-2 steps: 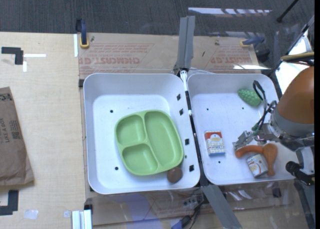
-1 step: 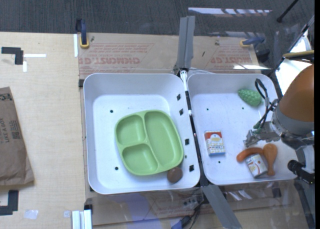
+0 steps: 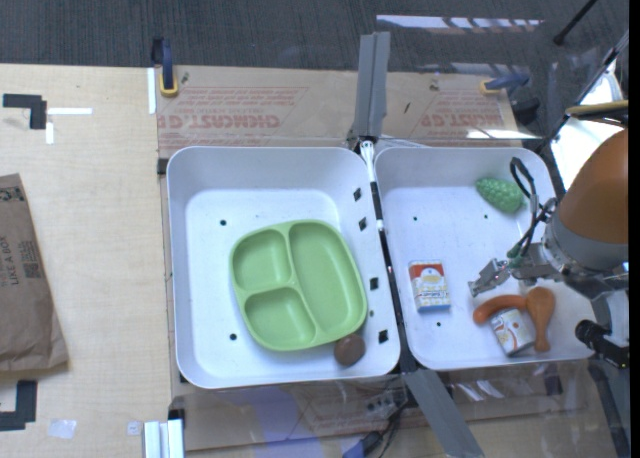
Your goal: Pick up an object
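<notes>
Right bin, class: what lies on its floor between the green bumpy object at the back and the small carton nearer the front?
Bare white floor of the right bin lies between the green bumpy object and the small carton, as the camera view shows.

A green three-compartment tray (image 3: 298, 284) and a brown lump (image 3: 349, 350) are seen in the left bin. In the right bin, a green knobbly object (image 3: 499, 193), small card box (image 3: 429, 285), orange sausage (image 3: 497, 307), can (image 3: 510, 331) and wooden spoon (image 3: 540, 312) are scattered.
</notes>
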You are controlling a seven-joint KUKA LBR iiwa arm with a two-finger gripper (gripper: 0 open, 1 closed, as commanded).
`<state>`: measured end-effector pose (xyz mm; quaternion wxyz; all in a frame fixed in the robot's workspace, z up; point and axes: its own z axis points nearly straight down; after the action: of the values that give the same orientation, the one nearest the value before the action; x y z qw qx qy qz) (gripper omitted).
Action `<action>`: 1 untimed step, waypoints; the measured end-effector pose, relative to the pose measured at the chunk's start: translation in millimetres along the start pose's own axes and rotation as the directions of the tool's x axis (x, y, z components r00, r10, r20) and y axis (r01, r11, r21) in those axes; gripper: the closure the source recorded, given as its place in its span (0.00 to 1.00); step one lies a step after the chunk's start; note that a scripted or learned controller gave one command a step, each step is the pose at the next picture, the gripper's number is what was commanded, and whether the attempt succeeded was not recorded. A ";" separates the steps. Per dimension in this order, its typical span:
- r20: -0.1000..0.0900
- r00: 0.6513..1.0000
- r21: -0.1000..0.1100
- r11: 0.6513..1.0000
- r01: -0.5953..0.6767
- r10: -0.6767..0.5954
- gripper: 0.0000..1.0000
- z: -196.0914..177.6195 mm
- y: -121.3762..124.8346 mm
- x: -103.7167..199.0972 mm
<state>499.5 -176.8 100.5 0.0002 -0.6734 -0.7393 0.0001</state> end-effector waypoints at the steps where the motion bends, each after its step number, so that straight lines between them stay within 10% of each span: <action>1: 0.001 1.000 -0.001 1.000 -0.025 0.025 0.00 -8.1 -3.4 -2.9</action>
<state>496.4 -180.0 108.5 -0.0004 -0.6824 -0.7310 -0.0001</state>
